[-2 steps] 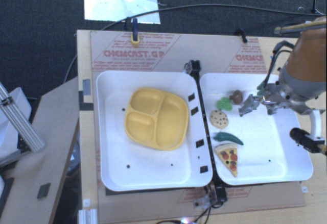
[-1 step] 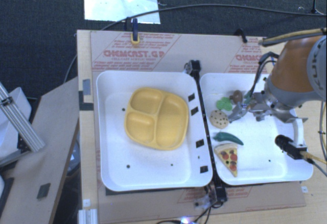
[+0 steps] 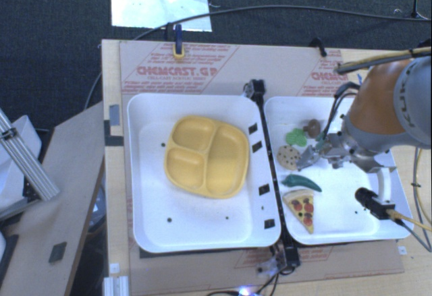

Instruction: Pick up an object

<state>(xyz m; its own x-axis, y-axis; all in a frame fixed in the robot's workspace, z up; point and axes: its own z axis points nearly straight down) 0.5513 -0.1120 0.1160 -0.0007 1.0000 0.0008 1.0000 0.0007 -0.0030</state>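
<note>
We're looking down on the bench (image 3: 202, 62), two white bins side by side, and the left bin (image 3: 145, 173) carries the biggest item out here, a yellow tray (image 3: 206, 156) with its compartments all bare, sitting about mid-bin. Over on the right, the arm (image 3: 388, 109) swings in, grey with that orange band, bulking over the far right part of the right bin (image 3: 337, 224). Now the gripper (image 3: 309, 155): it hangs low over the left-middle of that bin, pointing left, and we can't tell whether the fingers are apart or together, they blur into the metal there. Nothing shows clamped between them, so we'd call the pick not yet made. The candidates are all clustered along the bin's left side: a pizza slice (image 3: 301, 210) nearest us, well apart from the gripper; a green pepper (image 3: 302, 183) just on the near side of the gripper; a cookie (image 3: 288, 156) just left of the gripper tip, the likeliest target by our reckoning; a green leafy piece (image 3: 295, 137) just beyond it; and a small brown piece (image 3: 312, 128) farthest back, touching or nearly touching the green. So the approach looks done; closing on something and lifting it are both left.
</note>
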